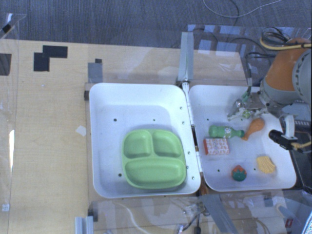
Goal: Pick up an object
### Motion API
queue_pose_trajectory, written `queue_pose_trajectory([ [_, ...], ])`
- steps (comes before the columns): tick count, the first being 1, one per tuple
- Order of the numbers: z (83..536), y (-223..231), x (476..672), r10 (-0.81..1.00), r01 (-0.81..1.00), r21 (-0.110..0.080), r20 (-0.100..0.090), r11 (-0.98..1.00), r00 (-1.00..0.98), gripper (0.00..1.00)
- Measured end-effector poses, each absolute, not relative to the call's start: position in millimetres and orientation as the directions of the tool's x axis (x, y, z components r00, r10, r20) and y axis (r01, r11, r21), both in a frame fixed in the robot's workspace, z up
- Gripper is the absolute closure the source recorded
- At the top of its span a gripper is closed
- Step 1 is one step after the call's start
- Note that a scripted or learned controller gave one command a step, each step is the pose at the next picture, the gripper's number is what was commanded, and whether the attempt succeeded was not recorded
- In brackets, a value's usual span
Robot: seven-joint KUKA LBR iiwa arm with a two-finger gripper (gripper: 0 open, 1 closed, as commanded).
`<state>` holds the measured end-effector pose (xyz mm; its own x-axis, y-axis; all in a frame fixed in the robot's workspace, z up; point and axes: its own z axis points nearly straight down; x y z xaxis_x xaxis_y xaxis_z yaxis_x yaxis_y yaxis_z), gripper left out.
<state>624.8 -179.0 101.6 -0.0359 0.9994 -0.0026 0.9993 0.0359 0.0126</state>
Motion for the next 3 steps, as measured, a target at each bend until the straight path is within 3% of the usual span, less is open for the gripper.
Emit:
queue_pose_trajectory([
  [1,92.1,-180.5,648.8,0.997,0.997,0.016,-0.004,-0.077,0.077,0.00],
  [2,106.4,-179.6,651.6,0.997,0.997,0.022,-0.006,-0.070,0.071,1.00],
  [3,199.0,-145.5,622.2,1.000,1.000,0.008,-0.002,0.015,-0.015,1.00],
])
